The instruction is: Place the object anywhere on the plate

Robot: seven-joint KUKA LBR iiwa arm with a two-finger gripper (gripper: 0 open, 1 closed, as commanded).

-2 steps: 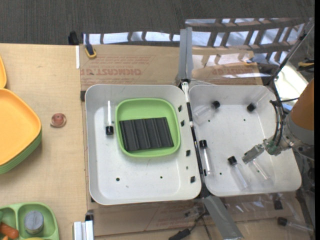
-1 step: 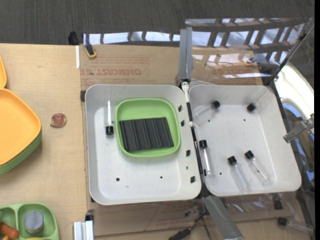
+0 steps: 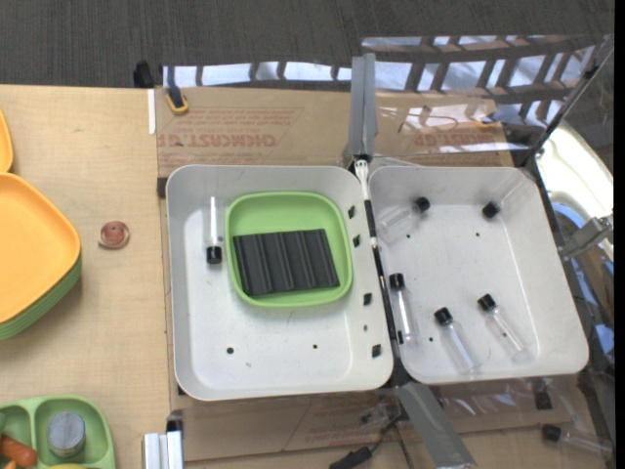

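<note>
Fingers are open to an extent that cannot be told, and nothing can be said of any hold.

Nearest the camera, well to the near left of the plate (image 3: pixel 286 213), a green tray (image 3: pixel 39 423) is seen on the counter (image 3: pixel 117 340), with a grey round thing (image 3: pixel 66 434) in one compartment. The plate itself, green and square with rounded corners, is set in the far half of the left bin (image 3: pixel 283 379). A dark ribbed slab (image 3: pixel 288 262) is laid flat on the plate, wholly within its rim and towards its near edge.

Just left of the plate, in the same bin, a clear vial (image 3: pixel 213 225) is laid on the floor with its black cap towards the camera; it lies apart from the plate. Right of the plate, in the right bin (image 3: pixel 547 360), five more capped vials are scattered. Two (image 3: pixel 452 336) (image 3: pixel 500 322) are found on the near side. One (image 3: pixel 399 306) is lodged along the wall between the bins. Two (image 3: pixel 421 204) (image 3: pixel 491 209) are placed at the far side.

Well left of the plate, a stack of orange dishes (image 3: pixel 34 252) is cut by the edge of the view, and a small red disc (image 3: pixel 114 234) is set between the stack and the left bin. Beyond the plate, flat cardboard (image 3: pixel 254 137) is spread under the bins, and a metal rack (image 3: pixel 479 66) is seen far right.
</note>
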